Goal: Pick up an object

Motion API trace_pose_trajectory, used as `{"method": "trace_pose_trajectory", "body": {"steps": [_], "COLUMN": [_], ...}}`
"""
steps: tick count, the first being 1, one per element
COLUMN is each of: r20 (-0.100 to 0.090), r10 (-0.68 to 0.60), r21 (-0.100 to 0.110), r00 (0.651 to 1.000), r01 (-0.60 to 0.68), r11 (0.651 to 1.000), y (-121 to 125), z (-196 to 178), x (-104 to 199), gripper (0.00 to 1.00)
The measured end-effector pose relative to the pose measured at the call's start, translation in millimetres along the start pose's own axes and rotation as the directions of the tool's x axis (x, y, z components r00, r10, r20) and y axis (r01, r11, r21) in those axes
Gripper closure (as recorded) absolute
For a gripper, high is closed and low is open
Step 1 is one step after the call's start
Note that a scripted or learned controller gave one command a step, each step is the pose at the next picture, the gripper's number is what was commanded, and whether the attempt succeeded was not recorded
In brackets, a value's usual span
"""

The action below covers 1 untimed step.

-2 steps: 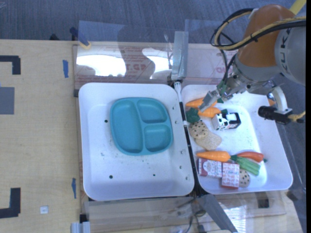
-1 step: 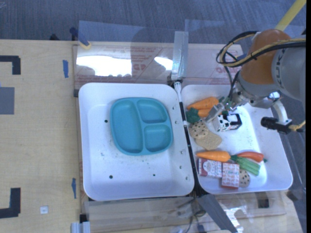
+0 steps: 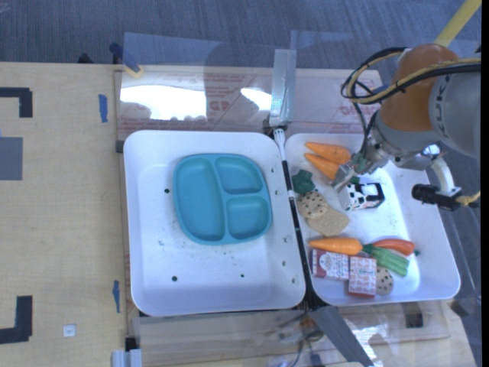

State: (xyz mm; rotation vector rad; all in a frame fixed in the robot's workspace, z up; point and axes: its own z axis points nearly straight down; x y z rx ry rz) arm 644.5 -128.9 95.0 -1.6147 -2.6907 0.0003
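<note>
The right bin [image 3: 437,260] holds several toy foods. Two orange carrots [image 3: 325,157] lie at its far left, with a small green piece [image 3: 303,180] just below them. A black-and-white item [image 3: 364,196] sits mid-bin. My gripper [image 3: 348,176] hangs low over the bin between the carrots and the black-and-white item, its tip close to the lower carrot. The grey arm with its orange band [image 3: 412,90] reaches in from the right. Nothing is visibly lifted.
A cookie [image 3: 312,203] and a tan cracker [image 3: 330,222] lie near the bins' divider. Nearer the front are another carrot [image 3: 336,245], a red pepper [image 3: 393,245], a green vegetable [image 3: 391,260] and two red cartons [image 3: 344,269]. The left bin [image 3: 145,228] holds a teal divided plate [image 3: 223,197].
</note>
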Motion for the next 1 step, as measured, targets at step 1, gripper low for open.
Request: {"method": "trace_pose_trajectory", "body": {"steps": [1], "r20": [0.002], "r10": [0.459], "r21": [-0.008], "r00": [0.889], "r01": [-0.459], "r11": [0.889], "y": [38.8], "z": [-92.4], "x": [35.1], "gripper": [1.00]}}
